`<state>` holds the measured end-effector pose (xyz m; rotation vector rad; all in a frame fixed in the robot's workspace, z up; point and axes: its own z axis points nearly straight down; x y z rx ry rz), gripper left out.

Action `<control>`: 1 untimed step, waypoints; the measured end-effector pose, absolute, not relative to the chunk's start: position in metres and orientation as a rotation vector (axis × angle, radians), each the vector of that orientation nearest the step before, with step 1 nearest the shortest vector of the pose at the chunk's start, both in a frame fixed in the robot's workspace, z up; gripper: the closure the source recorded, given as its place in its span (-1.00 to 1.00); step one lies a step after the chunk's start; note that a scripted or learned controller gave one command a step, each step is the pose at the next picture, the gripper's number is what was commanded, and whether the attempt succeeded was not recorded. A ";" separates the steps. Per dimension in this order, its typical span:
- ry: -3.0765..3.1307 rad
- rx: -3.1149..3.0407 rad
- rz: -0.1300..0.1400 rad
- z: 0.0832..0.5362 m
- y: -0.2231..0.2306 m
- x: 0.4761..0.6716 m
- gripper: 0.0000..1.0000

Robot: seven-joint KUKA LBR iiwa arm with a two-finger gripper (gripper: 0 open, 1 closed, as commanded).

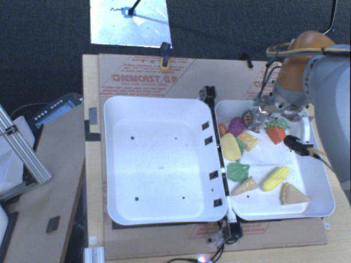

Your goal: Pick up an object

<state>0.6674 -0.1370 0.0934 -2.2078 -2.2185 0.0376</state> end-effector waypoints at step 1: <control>-2.224 -2.227 -0.004 0.088 -0.136 0.587 1.00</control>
